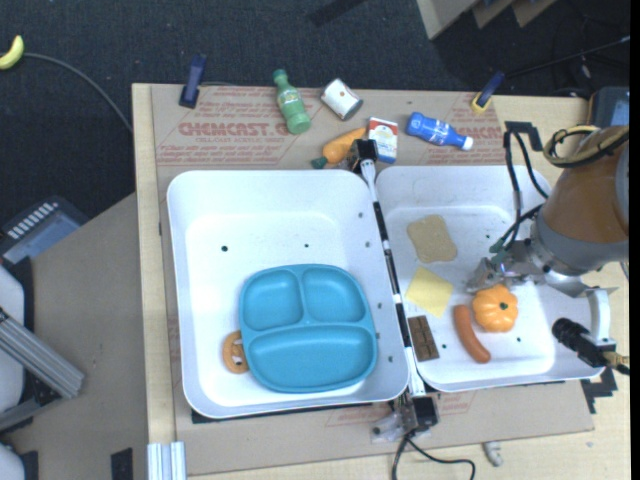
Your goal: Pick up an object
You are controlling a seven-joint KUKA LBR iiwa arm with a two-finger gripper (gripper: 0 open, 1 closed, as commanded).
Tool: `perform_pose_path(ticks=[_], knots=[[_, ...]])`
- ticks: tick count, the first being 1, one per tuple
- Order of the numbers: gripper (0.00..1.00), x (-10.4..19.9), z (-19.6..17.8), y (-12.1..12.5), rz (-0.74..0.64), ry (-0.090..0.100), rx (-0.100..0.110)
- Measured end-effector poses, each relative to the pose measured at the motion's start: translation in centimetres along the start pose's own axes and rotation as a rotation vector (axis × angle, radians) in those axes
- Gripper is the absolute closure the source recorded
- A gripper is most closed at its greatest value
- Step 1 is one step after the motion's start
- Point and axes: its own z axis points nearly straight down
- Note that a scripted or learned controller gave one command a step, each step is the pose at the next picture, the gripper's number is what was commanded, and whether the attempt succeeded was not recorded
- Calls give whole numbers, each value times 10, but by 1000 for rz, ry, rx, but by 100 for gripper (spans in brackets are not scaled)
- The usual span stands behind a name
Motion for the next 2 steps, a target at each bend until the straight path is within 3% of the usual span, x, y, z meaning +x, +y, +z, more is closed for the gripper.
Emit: perform_pose_path(ticks=[1, 2], knots=[[100, 40, -51, -41, -2, 2, 3], [0, 40, -51, -41, -1, 2, 3]])
